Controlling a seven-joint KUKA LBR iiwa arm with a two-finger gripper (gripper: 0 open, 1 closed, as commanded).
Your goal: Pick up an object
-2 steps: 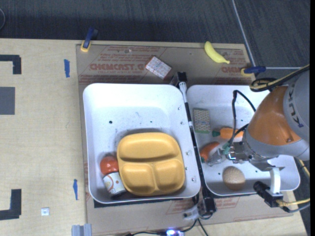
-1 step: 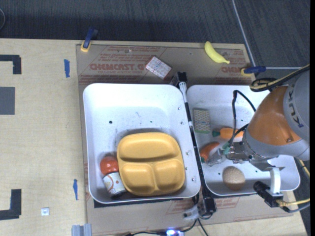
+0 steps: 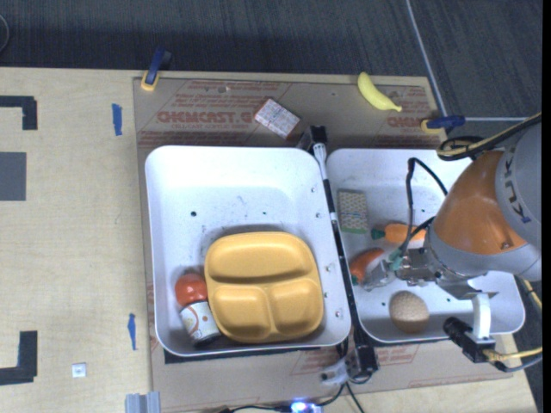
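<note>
- At the near rim of the right bin [image 3: 508, 315] lies a tan, egg-shaped object [image 3: 410, 309], dull and smooth, resting on the white floor just below the arm's wrist.
- The gripper [image 3: 385, 268] hangs low in the right bin, just above that tan object; whether its claw is released or clenched cannot be told, since the wrist and cables hide it.
- Touching or just beside the gripper's tip is an orange-red rounded object [image 3: 365, 261], and a smaller orange piece [image 3: 394, 231] lies just beyond it.
- In the left bin [image 3: 172, 179], a yellow compartment tray [image 3: 261, 284] sits upside down at the near side, with a red-topped small can [image 3: 194, 306] tucked against its left edge.
- Farther in the right bin, a grey-green scouring sponge [image 3: 352, 211] lies by the dividing wall.
- The cardboard sheet [image 3: 198, 114] under the bins bears red print that looks like "CHEMCAST", partly faded.
- On the far cardboard lie a small printed packet [image 3: 276, 117], its text too small to read, and a yellow banana [image 3: 377, 93].
</note>
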